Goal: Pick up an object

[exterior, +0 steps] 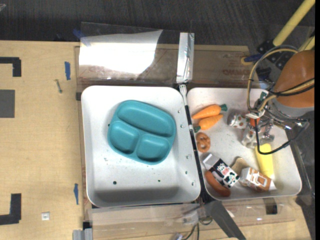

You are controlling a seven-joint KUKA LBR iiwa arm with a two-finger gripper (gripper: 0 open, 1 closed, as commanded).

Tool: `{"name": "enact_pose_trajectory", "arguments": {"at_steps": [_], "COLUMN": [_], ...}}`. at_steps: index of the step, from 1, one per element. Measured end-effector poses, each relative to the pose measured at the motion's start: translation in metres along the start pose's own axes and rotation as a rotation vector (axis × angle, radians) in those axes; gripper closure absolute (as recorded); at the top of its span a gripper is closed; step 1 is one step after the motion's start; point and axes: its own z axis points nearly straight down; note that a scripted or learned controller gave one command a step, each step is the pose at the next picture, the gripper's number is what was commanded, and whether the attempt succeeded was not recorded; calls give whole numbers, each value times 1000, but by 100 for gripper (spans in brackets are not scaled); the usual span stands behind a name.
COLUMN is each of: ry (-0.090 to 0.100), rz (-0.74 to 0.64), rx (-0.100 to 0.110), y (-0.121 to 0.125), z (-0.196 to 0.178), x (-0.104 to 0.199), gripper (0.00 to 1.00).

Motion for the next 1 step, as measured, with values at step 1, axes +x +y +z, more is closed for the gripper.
{"name": "enact_pose_trajectory", "arguments": {"at_steps": [1], "ry": [1], "rz": [1], "rx": [-2], "y": [0], "z": [1], "x": [1], "gripper": [0]}}
